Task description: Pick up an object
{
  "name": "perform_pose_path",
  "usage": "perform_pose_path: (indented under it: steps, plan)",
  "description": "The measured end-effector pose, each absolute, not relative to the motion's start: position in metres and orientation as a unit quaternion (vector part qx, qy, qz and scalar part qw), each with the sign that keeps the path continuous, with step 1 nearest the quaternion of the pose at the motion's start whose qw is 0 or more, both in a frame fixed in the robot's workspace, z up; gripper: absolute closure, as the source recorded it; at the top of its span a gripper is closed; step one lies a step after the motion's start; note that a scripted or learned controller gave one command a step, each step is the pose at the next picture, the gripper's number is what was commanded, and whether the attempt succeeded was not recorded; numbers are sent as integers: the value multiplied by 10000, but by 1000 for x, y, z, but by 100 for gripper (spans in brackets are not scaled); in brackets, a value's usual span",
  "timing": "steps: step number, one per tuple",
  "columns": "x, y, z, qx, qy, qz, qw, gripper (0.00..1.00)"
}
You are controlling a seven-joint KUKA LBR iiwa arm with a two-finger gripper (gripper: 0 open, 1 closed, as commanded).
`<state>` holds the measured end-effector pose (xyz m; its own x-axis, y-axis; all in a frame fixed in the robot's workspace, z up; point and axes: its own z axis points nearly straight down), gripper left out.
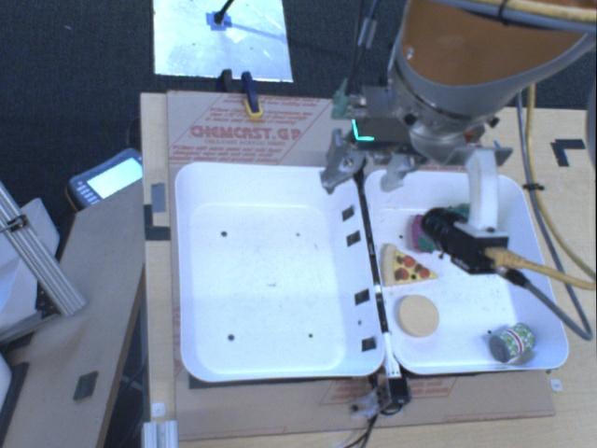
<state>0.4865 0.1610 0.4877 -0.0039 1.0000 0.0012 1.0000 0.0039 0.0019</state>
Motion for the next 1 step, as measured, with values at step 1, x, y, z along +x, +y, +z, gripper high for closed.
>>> perform_pose_path:
  steps: [1]
  plan:
    - [487,161,499,7041,7101,26,7,100]
